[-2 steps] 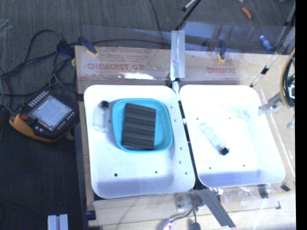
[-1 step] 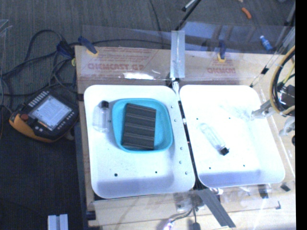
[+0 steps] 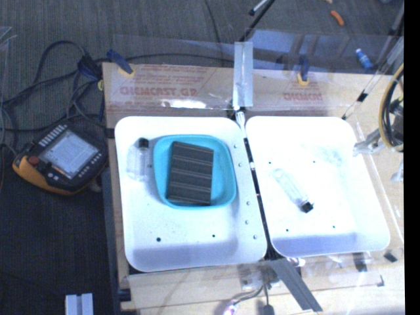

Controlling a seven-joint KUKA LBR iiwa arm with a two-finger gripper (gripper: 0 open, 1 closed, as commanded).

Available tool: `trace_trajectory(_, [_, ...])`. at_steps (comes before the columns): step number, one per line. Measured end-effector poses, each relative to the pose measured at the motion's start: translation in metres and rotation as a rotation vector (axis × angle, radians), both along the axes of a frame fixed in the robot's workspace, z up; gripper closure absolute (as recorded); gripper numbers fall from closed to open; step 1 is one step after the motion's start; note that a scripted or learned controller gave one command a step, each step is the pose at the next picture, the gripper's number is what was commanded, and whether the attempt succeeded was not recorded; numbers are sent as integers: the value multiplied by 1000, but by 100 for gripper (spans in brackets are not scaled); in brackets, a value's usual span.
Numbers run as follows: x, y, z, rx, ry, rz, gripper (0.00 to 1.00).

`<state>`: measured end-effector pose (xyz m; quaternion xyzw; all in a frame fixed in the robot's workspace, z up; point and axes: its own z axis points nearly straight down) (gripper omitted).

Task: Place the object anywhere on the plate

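Can't tell what the gripper is doing from where I'm standing, open or shut, so no call on that. In the right bin [image 3: 341, 238] there's a clear vial [image 3: 291, 189] lying on its side at a slant, black cap toward the near edge, well apart from the plate. Over in the left bin [image 3: 177, 254] sits the blue plate [image 3: 226, 179], and a dark ribbed block [image 3: 190, 172] lies flat on it, pretty much centred. A second clear vial [image 3: 139, 157] with a black cap lies just beside the plate's left rim. Off the bench to the left, an orange-edged pendant [image 3: 62, 159] with its cables.
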<state>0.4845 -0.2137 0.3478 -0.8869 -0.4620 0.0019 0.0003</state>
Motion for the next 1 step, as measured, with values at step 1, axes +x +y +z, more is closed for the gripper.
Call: trace_trajectory(1, [10,-1,-15,0,1,-81,0])
